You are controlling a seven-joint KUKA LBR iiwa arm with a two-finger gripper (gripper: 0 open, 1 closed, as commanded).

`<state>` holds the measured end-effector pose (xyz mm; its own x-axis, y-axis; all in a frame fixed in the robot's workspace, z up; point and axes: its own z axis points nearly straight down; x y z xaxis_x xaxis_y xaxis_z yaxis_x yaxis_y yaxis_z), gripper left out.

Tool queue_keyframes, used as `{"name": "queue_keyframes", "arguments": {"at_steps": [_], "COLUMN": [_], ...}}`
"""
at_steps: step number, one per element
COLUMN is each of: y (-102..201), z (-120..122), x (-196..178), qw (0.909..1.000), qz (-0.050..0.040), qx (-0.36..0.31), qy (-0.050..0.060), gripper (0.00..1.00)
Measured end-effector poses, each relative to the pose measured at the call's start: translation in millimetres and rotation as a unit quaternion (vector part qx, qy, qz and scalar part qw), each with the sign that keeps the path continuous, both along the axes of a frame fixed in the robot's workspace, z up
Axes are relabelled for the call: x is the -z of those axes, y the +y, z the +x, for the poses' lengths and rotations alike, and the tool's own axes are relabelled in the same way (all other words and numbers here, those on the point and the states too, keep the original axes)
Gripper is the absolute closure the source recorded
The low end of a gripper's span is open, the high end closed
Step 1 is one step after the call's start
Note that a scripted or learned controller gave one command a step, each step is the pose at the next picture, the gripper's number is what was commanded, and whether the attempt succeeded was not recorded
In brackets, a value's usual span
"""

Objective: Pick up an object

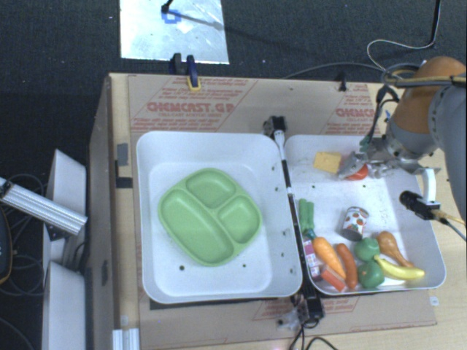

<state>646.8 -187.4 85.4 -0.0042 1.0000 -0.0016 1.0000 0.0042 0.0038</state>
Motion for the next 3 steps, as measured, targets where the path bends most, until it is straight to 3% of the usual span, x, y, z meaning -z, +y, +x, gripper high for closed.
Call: {"name": "queue_keyframes", "arguments": {"at_steps": [1, 2, 3], "y": [0, 50, 141], "z": [1, -33, -30], "x": [-12, -108, -160], "qw": [1.0, 1.0, 1.0], "qz": [-0.0009, 0.0002, 0.0012], "qx": [-0.002, -0.001, 0.0], "qy": [-0.002, -0.002, 0.0], "gripper": [1.0, 1.0, 1.0]}}
